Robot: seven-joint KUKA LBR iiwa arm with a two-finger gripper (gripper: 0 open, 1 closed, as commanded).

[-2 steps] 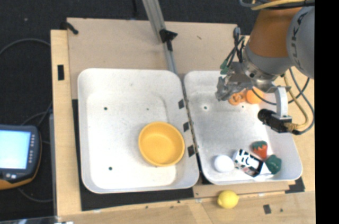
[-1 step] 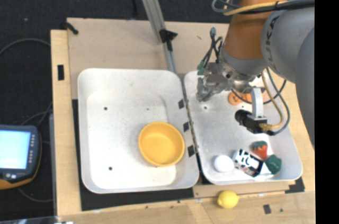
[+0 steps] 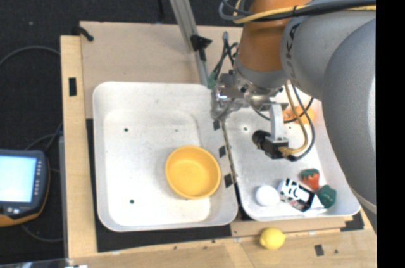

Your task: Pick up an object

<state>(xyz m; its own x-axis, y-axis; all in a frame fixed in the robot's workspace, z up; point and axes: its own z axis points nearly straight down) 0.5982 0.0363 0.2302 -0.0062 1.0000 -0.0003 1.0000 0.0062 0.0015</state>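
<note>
Left bin (image 3: 126,134): held a yellow bowl (image 3: 193,172) near its right wall.
Right bin (image 3: 250,134): held a white ball (image 3: 266,195), a black-and-white toy (image 3: 296,193), and a red and green toy (image 3: 318,187).
Bench (image 3: 126,51): a yellow ball (image 3: 272,238) lay just outside the right bin.
Arm (image 3: 297,45): hung over the right bin.

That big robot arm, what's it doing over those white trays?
The grey and orange robot arm is reaching down over the right bin, trying to pick something up. Near that bin's front edge sit a white ball, a black-and-white toy and a red and green toy. The left bin has a yellow bowl in it. A small yellow ball lies outside on the bench, in front of the bins. Nothing looks lifted up yet.
</note>
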